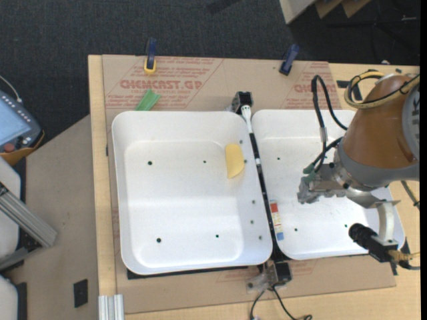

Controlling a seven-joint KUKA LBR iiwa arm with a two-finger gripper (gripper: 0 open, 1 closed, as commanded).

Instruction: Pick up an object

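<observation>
1. Yellow soft wedge-shaped object point(234, 161) lies in the left white bin point(133, 179), well left of the fingers point(309, 191).
2. Finger state: cannot tell.
3. Cross the divider, then descend squarely over it.

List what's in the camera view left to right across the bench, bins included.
green strip on the cardboard → left bin → yellow object near that bin's right wall → right bin → gripper over the right bin → arm's orange band.
</observation>
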